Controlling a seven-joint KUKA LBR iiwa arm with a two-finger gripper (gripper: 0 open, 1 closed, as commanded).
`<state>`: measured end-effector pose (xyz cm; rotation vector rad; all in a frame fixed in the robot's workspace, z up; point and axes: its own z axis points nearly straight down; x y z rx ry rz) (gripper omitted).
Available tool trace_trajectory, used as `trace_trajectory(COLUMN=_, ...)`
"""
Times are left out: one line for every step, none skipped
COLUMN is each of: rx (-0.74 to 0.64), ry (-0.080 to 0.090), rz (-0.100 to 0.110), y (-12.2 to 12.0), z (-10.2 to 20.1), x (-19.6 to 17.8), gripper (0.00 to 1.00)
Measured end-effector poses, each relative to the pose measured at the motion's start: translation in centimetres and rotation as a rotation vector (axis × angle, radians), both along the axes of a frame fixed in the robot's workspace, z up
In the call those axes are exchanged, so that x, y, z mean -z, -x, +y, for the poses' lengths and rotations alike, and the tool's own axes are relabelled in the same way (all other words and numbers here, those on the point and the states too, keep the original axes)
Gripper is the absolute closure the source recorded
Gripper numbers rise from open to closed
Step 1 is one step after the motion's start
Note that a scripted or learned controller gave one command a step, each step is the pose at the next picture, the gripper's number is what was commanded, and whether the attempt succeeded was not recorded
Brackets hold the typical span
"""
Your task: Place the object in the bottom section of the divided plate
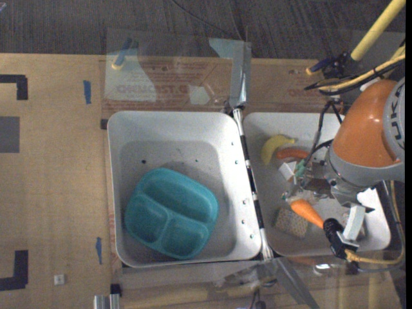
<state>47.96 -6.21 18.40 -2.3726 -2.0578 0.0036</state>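
Two white bins side by side on a brown cardboard-covered desk (51,192). Left bin (122,134) holds a teal divided plate (170,212), lying flat, tilted a bit relative to the bin walls — one large section toward the upper left, two smaller sections along the lower right edge. All plate sections look bare.

Right bin (257,134) has the loose items: a yellow banana-shaped toy (275,147) near the top, an orange-red piece (293,153) just beside it and touching or nearly so, an orange carrot (306,212) lower down, and a tan speckled sponge-like block (291,222) just left of and below the carrot. A small white piece (287,170) sits between the banana and the carrot.

The arm (364,140) comes in from the right, orange band over grey, wrist above the right bin. The pincer (301,184) hangs over the middle of the right bin, just above the carrot's thick end — too cluttered and blurred there to say how far apart the jaws are or whether anything is gripped; cannot tell. The carrot looks to be lying on the bin floor, well apart from the plate, with the bin walls between them.

Yellow and black cables (360,76) trail over the arm at upper right. Clear plastic sheet (174,76) lies behind the left bin; blue tape bits (87,92) on the desk.
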Motion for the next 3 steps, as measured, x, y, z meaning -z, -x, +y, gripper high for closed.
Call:
trace_trajectory(rx=-0.296, ry=0.0, rz=-0.004, y=-2.4, z=6.8, x=0.0, gripper=1.0)
trace_trajectory(rx=-0.281, ry=0.0, rz=-0.003, y=0.0, z=7.6, x=-3.7, gripper=1.0)
trace_trajectory(rx=-0.391, ry=-0.001, rz=-0.003, y=-8.0, z=17.9, x=-3.4, gripper=1.0)
